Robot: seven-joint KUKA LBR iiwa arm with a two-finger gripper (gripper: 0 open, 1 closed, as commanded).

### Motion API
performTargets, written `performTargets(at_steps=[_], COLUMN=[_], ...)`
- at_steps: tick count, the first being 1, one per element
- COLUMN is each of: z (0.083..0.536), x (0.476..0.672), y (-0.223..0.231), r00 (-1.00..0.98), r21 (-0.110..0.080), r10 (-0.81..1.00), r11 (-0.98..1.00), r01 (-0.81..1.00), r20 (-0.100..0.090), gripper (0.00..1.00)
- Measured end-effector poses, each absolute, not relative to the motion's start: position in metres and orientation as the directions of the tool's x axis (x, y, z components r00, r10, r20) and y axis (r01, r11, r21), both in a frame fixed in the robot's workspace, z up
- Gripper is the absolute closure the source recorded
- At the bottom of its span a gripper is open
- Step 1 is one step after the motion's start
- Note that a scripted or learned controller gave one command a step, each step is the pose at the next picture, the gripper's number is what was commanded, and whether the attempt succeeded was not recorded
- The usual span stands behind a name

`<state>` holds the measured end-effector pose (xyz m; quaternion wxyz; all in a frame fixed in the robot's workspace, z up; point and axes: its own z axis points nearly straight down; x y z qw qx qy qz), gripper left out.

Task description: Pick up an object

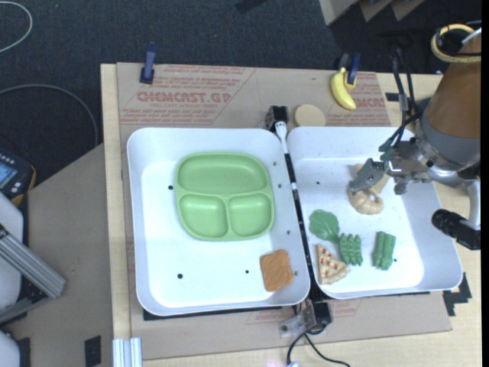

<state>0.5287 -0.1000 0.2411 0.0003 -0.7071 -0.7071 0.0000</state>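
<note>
Jaws of the gripper (369, 180) apart, just above a beige croissant (367, 201) (not gripped). Below: lettuce (324, 223), pizza (330, 264), two green pieces (367, 249).

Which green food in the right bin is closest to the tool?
The leafy green piece, the leftmost of the three. It lies higher up the bin, nearer the tool, while the two ridged green pieces sit lower, toward the front edge.
</note>
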Motion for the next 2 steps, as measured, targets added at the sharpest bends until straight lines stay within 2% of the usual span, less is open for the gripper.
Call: performTargets(at_steps=[1,2], z=[0.252,0.191], x=[0.529,0.476], y=[-0.100,-0.020], r00=[-0.001,-0.007], r21=[0.003,-0.012], r10=[1.000,1.000], r11=[0.001,0.007], r01=[1.000,1.000], r20=[0.000,0.005], gripper=[1.00,1.00])
